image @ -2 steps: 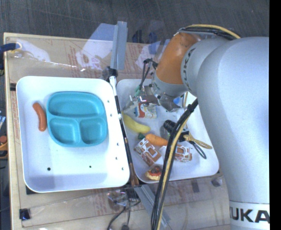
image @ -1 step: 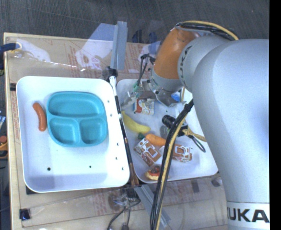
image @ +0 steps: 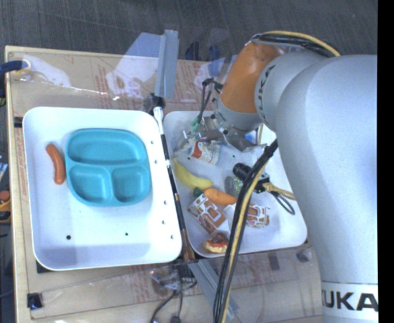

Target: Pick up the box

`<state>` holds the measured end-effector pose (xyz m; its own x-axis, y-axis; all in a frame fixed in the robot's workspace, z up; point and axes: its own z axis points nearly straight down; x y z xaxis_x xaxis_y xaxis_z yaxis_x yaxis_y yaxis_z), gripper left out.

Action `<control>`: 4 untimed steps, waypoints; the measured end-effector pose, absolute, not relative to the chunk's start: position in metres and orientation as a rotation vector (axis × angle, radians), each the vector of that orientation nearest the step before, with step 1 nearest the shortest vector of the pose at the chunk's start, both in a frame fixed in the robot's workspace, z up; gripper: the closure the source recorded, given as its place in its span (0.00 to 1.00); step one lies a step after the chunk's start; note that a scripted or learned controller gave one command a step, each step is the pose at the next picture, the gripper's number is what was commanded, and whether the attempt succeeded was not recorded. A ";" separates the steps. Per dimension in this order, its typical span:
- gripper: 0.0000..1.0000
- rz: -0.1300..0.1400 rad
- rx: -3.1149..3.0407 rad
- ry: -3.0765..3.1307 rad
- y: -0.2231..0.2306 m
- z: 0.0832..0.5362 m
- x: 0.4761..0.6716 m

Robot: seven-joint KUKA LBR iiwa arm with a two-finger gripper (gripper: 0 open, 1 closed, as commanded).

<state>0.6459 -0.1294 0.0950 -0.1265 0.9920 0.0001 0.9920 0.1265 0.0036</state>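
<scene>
A: The pale wooden bench (image: 83,86) carries two shallow white bins. The left bin (image: 42,234) holds a turquoise divided plastic tray (image: 108,165) and a small orange-red toy sausage (image: 55,163) along its left edge.

B: And the box?

A: A small brown-and-white patterned carton box (image: 207,210) lies in the right bin (image: 288,231), towards its near edge, between a yellow toy banana (image: 189,175) and a round toy pastry (image: 216,243), touching an orange toy carrot (image: 218,196).

B: Risks?

A: Crowding; the gripper (image: 207,136), low near the bin's far edge, could grab a neighbour instead.

B: Jaws?

A: Cannot tell; the wrist hides them.
</scene>
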 end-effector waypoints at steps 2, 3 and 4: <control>0.00 0.004 2.040 2.384 -0.137 0.095 0.640; 0.00 0.003 2.010 2.410 -0.143 0.094 0.659; 0.00 0.001 2.008 2.412 -0.131 0.094 0.658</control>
